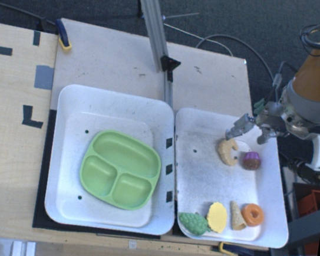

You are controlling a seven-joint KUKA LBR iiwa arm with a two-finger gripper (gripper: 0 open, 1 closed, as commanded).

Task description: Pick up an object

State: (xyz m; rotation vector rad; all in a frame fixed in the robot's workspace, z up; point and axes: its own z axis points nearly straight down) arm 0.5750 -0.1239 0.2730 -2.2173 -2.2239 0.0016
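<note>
Wooden bench (2, 148) carries two white bins. Left bin (73, 111) holds a green divided plate (120, 170). Right bin (200, 178) holds a tan pastry (227, 152) and purple ball (251, 161) near its far edge, and along its near edge green broccoli (193, 222), a yellow piece (216, 216), a cone (235, 215) and an orange doughnut (252, 214). Above the pastry and ball hangs the gripper (252, 130), fingers spread wide, nothing between them.

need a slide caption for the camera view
Arm's open gripper hovers above a tan pastry and purple fruit in the right bin; green tray sits in the left bin.
</note>
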